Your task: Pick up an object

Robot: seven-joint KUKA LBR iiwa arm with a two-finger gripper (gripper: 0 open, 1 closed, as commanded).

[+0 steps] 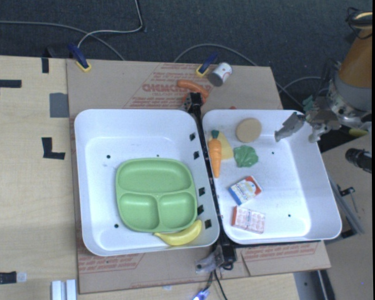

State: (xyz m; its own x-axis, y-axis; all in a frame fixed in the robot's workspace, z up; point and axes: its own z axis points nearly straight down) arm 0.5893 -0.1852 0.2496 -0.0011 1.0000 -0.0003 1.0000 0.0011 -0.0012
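Right now I see the gripper (292, 127) hovering over the upper right rim of the right bin (319, 186), and I cannot tell how wide its fingers stand; nothing shows between them. Taking the carrot (215, 156) as my landmark: it lies along the bin's left wall, beside the divider. Just right of it sits a green leafy toy (245, 156), and above that, near the top wall, a tan round disc (249, 130). Below and right of the carrot lie a small blue-and-red carton (245, 189) and a red-printed packet (248, 219). The bin's right half offers bare floor. Left of the carrot, across the divider, the left bin (97, 142) holds a green sectioned plate (156, 194) with a banana (180, 234) touching its lower edge.
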